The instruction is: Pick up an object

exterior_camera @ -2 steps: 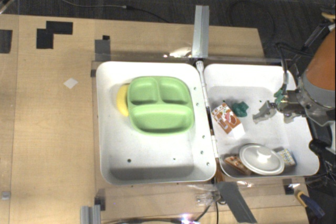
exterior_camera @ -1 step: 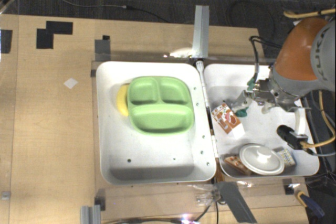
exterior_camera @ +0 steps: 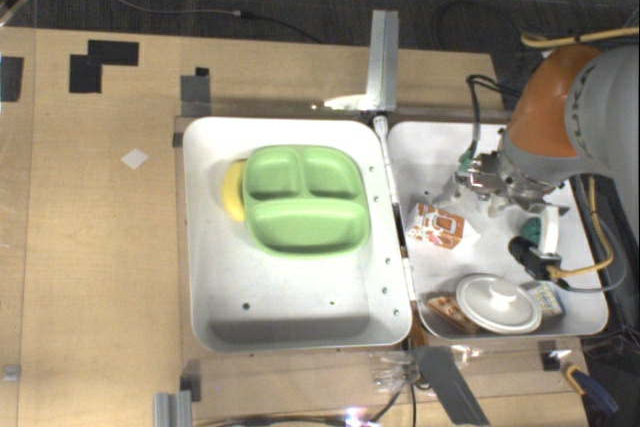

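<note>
In the right bin (exterior_camera: 590, 320), an orange-and-white packet (exterior_camera: 437, 227) lies near the left wall. A round white lid-like dish (exterior_camera: 498, 303) sits at the front, with a brown item (exterior_camera: 450, 312) against its left side and a small pale box (exterior_camera: 546, 297) on its right. My gripper (exterior_camera: 481, 178) hangs over the bin's middle, up and to the right of the packet, with nothing seen held in it. A small teal thing (exterior_camera: 534, 229) peeks out below the wrist.
The left bin (exterior_camera: 290, 315) holds a green divided plate (exterior_camera: 303, 198) with a yellow thing (exterior_camera: 232, 190) sticking out from under its left edge. A metal post (exterior_camera: 383, 60) stands behind the wall between the bins.
</note>
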Available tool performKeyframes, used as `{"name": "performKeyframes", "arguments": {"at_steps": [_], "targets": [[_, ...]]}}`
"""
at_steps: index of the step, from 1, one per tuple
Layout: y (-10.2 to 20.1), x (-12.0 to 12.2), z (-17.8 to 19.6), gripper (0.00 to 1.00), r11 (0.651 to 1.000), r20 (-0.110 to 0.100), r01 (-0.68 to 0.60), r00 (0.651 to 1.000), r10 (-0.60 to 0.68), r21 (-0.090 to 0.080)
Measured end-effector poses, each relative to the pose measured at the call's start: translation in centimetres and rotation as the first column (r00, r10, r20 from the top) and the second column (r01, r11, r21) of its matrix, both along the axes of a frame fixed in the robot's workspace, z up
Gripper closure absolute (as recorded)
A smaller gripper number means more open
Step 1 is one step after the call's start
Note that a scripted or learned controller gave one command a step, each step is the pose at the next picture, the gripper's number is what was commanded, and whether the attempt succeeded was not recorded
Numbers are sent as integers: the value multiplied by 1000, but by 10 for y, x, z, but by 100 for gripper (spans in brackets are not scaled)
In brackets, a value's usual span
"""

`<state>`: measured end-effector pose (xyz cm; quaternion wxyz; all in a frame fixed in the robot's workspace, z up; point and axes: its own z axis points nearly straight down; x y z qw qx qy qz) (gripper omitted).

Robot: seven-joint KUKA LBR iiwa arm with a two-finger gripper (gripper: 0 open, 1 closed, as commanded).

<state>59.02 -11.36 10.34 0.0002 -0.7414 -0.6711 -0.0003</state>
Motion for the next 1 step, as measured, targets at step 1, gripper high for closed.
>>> {"name": "performKeyframes", "arguments": {"at_steps": [1], "targets": [[-68,33,57,0,988,2,-156,988,156,-2]]}}
